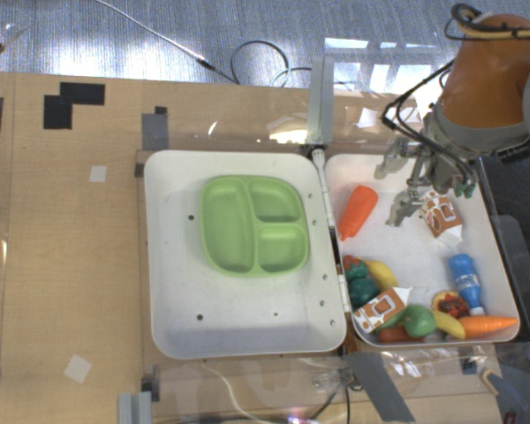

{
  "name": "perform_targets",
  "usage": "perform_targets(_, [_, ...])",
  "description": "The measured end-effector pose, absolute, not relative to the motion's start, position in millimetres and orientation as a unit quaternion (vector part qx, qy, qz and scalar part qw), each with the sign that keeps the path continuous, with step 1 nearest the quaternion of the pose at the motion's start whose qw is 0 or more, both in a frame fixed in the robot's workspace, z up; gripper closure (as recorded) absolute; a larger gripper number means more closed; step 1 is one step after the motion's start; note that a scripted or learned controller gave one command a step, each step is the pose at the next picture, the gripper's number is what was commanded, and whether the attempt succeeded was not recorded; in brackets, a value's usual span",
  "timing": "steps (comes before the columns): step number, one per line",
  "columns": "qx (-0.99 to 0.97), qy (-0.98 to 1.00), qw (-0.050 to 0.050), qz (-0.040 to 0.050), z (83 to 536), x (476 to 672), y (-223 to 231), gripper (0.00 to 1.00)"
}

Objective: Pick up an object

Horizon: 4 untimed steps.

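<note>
the gripper (417, 193) hangs over the upper part of the right bin (490, 237), its fingers spread apart with nothing between them. just beside it, touching or nearly touching the finger on the right, lies a small brown-and-white carton (442, 215), which looks like the likeliest thing to take (the task names no particular object). it reads as a light toy box, stiff enough at the edges but probably hollow, so a firm squeeze could dent it or make it twist out; i would close across its narrower faces, near the middle, not at a corner. it seems to lie tilted on the bin floor, though the view is too small to be sure.

to the gripper's left an orange carrot (358, 210) lies slantwise, well apart from the carton and free on all sides; it is smooth and tapered, so it may slip toward its thin end. along the bin's lower edge the things crowd together: a blue bottle (465, 280), a yellow banana (382, 275), a dark green piece (360, 282), a second carton (379, 308), a green fruit (419, 321) and another carrot (488, 326). these touch one another and would hinder fingers. the left bin (172, 325) carries a green divided plate (253, 224).
</note>
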<state>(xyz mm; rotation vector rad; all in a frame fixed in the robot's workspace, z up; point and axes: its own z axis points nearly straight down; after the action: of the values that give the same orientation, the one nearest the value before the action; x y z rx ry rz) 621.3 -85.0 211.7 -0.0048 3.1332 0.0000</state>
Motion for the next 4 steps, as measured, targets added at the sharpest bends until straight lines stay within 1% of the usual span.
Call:
perform_targets(1, [0.028,1.0,0.003,-0.0012,177,620.7,-171,0.0])
perform_targets(2, [0.079,0.997,0.008,-0.0008,90,635.9,-206,0.0])
perform_targets(3, [0.162,0.987,0.006,0.0,89,584.9,-205,0.0])
perform_targets(4, [0.144,0.99,0.006,-0.0008,89,583.8,-200,0.0])
